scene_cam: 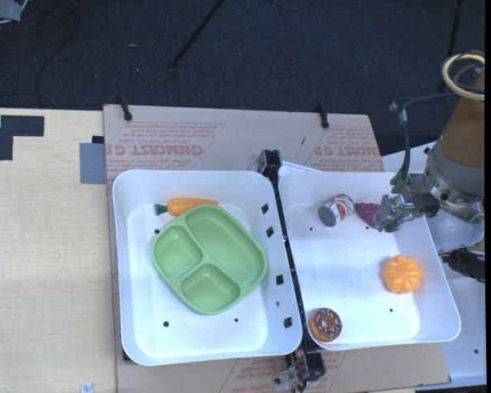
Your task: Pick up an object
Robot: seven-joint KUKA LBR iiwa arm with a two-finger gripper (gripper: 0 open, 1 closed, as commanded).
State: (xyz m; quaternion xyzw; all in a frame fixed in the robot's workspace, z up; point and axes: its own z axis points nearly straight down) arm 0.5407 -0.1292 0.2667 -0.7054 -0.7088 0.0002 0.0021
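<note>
Bins sit side by side on a sheet of printed cardboard [229,142], which lies on a pale wooden bench [41,244]. The left bin [139,334] carries a green divided plate [209,258] tilted across its middle, with an orange carrot [190,205] lying just beyond the plate near the bin's far edge, touching or almost touching the plate's rim. The right bin [352,260] holds four things: a small can [336,211] lying on its side near the far edge, a purple object [368,212] just beside it toward the far right corner, an orange pumpkin [402,273] near the right edge, and a chocolate-frosted doughnut [325,324] in the near left corner. The arm enters over the right edge of that bin, and its gripper [390,215] is low at the far right corner, right against the purple object. Whether anything sits between its tips, or how far they are spread, cannot be told at this angle and size.
</note>
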